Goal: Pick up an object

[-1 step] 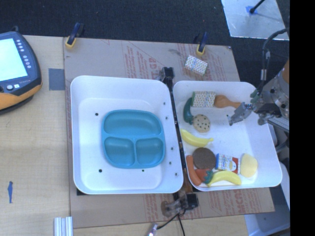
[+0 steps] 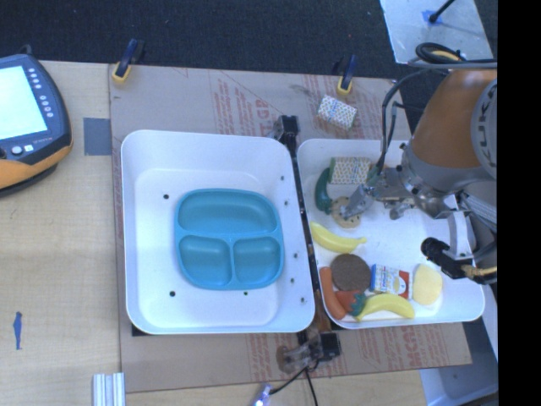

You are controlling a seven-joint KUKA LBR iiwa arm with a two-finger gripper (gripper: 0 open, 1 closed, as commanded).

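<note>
The arm (image 2: pixel 452 129) reaches in from the right and hangs over the right bin (image 2: pixel 473 315). Its claw (image 2: pixel 359 201) is low in the upper left part of this bin, just above a small round beige object (image 2: pixel 345 216), maybe a cookie, and it seems to touch it. The view is not sharp here, so I cannot tell how far the claw is open, and nothing is clearly seen between its tips.

Close to the claw, on its left, lies a dark green piece (image 2: pixel 323 191) near the bin wall. Just above the claw is a checkered sponge (image 2: pixel 349 171). Below the claw, a little apart, lies a yellow banana (image 2: pixel 336 239).

Further down the bin, well apart from the claw, are a brown disc (image 2: pixel 350 271), an orange carrot (image 2: pixel 331 296), a second banana (image 2: pixel 386 307), a small red and white packet (image 2: pixel 390 279) and a pale yellow lemon (image 2: pixel 428 284).

The left bin (image 2: pixel 144 227) holds a blue divided plate (image 2: pixel 229 237). A second sponge (image 2: pixel 337 112) lies on the table (image 2: pixel 59 252), outside the bins, above the right one. A tablet (image 2: pixel 25 112) rests at the left edge of the table.
</note>
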